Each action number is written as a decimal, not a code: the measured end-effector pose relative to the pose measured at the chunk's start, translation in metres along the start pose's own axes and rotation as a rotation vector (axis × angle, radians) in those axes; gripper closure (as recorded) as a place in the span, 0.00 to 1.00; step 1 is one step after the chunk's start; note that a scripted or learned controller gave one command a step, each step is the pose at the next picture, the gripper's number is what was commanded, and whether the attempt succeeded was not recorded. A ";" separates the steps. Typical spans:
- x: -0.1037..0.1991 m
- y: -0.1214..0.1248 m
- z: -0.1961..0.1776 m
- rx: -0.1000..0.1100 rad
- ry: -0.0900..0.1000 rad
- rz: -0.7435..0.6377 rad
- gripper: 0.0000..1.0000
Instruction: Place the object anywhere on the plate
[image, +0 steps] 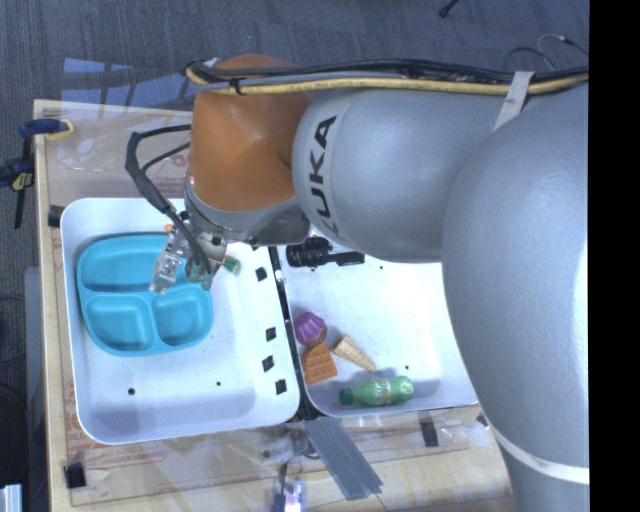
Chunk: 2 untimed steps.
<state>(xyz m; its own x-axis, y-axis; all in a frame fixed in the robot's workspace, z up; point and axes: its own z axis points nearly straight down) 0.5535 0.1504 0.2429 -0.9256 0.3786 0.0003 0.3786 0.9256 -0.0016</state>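
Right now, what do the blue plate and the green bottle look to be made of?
Blue plate: probably moulded plastic, an even matte colour with soft rounded dividers between three compartments. Green bottle: looks like glossy toy plastic, with a pale highlight along its side as it lies in the right bin; too small to be sure.

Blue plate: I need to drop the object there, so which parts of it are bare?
The blue plate: its long top compartment and lower-left one lie bare. The gripper crowds its right edge. The left bin floor below it is bare too.

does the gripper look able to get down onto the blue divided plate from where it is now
Probably yes: the gripper hangs over the blue divided plate at its right edge in the left white bin, with nothing between them.
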 end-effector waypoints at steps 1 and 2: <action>-0.034 0.053 0.027 -0.002 -0.002 -0.550 1.00; 0.009 0.070 0.048 -0.001 0.001 -0.914 1.00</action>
<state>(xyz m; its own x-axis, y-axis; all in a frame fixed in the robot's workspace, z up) 0.5717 0.2184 0.1945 -0.8652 -0.5015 0.0022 -0.5015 0.8652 0.0004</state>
